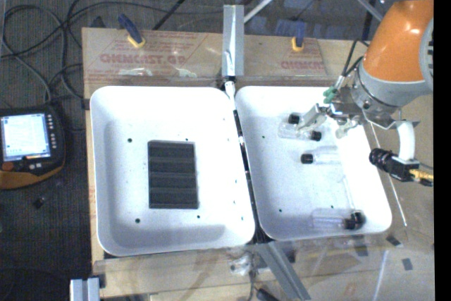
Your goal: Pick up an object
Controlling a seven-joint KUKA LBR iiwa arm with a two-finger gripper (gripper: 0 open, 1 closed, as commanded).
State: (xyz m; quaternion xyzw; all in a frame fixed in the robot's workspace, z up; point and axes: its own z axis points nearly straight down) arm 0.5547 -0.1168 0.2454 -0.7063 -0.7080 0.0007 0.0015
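My gripper [325, 123] hangs over the back of the right bin [271, 173], fingers spread and nothing visibly between them. A clear plastic piece [290, 127] lies just to the left of the left fingertip. A small black cap [316, 135] sits right below the gripper. Nearer the front lies a clear tube with a black cap [308, 158]. Another clear tube with a black cap [345, 220] rests at the bin's front right corner. In the left bin [113, 116] a flat black ridged block [173, 174] lies near the middle.
A metal divider post [232, 46] stands at the back between the bins. A black fitting with a cable [391, 162] sticks out beside the right bin's right rim. A handheld control pad [28, 141] sits far left, off the bench.
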